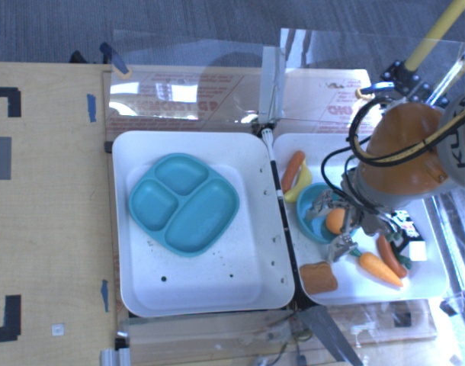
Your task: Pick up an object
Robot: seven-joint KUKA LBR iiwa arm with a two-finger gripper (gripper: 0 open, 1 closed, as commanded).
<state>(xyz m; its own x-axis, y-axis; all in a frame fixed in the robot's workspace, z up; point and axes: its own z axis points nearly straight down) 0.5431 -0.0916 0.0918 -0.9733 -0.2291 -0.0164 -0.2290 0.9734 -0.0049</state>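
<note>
I see end effector low over blue bowl in right bin, arm reaching in from right. Small orange ball sits between metal fingers, at bowl's right rim; fingers partly closed around it, firm contact I cannot tell. Relative to bowl: orange-red carrot and yellow piece just left-above, touching rim; brown bread piece below; two carrots lower right. Left bin well left of bowl, carries blue divided plate.
</note>
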